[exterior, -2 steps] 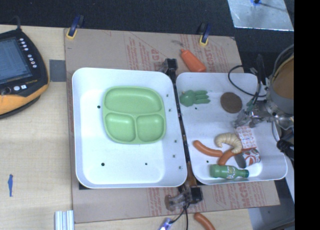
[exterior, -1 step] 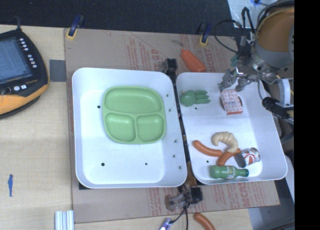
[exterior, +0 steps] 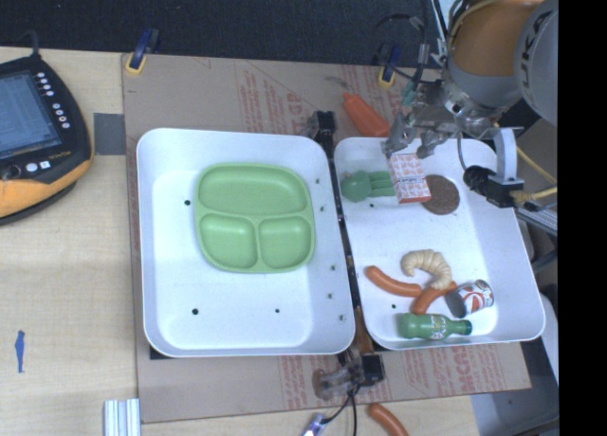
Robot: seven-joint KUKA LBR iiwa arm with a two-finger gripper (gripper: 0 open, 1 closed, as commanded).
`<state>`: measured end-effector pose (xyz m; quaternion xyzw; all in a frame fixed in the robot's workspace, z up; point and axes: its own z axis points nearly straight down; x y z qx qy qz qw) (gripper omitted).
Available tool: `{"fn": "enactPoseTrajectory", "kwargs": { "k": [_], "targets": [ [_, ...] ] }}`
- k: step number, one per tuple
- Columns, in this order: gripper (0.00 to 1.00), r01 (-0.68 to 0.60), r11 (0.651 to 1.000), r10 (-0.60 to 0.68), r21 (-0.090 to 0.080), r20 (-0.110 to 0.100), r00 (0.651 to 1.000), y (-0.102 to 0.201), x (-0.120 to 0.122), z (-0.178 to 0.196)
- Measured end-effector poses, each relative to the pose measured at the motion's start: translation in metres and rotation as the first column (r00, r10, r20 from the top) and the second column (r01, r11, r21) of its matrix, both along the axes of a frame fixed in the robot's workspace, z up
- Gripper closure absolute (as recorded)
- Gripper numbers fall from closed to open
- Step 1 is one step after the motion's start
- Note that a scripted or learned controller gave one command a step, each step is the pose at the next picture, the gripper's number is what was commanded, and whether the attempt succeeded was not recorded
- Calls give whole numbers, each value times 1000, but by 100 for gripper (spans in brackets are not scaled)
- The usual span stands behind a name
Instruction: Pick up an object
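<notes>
Camera view, left to right:
- left bin (exterior: 161, 235): green divided plate (exterior: 254, 216) lying flat
- right bin (exterior: 517, 263): green toy (exterior: 365, 185), red-white carton (exterior: 410, 176), brown disc (exterior: 441, 195), sausage (exterior: 391, 281), croissant (exterior: 429, 263), can (exterior: 472, 296), green bottle (exterior: 432, 326)
- gripper (exterior: 410, 145) directly over carton at bin's far edge; fingers spread, carton top between them, grip unconfirmed

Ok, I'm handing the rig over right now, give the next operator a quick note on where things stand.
Gripper: low over the far end of the right bin, right at the small red-and-white carton; grip state unreadable, so no pick confirmed.
Right bin also holds a green toy, brown disc, croissant, sausage, can and green bottle.
Left bin: green divided plate.
Done: approach. Left: confirm the grasp and lift.
</notes>
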<state>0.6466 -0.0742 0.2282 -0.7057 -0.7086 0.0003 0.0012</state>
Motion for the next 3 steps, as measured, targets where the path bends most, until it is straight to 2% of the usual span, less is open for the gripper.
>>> {"fn": "enactPoseTrajectory", "kwargs": {
  "k": [1, 2, 3],
  "targets": [
    [100, -2, 1000, 2, -2, -3, 1000, 38, -33, 4],
    [100, 0, 1000, 0, -3, -3, 1000, 46, -62, -18],
    [100, -2, 1000, 2, -3, -3, 1000, 35, -105, -1]
  ]
}}
